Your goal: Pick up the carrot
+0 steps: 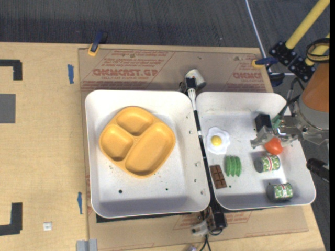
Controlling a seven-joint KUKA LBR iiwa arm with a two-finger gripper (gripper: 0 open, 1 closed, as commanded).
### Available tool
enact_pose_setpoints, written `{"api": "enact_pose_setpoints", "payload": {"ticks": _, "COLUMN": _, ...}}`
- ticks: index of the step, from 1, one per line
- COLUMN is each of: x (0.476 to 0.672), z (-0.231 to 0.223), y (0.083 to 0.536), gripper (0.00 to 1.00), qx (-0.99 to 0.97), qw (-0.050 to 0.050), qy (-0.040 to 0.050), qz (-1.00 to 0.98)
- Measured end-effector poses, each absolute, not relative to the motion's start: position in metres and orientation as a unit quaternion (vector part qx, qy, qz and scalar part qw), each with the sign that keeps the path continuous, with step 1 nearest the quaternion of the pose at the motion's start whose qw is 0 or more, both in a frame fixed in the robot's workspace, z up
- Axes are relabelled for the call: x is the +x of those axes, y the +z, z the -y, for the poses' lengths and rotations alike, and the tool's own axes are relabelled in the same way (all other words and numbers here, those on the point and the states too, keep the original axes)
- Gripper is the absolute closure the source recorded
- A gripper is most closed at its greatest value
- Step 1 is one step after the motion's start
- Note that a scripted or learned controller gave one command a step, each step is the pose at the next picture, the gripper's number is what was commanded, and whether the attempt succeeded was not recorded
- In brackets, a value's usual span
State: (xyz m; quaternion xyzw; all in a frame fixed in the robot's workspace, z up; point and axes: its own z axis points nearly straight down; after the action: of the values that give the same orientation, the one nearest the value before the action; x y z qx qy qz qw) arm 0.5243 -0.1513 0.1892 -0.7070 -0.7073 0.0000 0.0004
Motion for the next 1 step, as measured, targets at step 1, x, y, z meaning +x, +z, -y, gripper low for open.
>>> {"api": "enact_pose_setpoints", "payload": {"ticks": 1, "x": 0.5056, "z": 0.1078, "y": 0.1153, "gripper": 0.00, "qx": -0.675, "qw": -0.007, "qy": -0.0044, "qz": 0.738}}
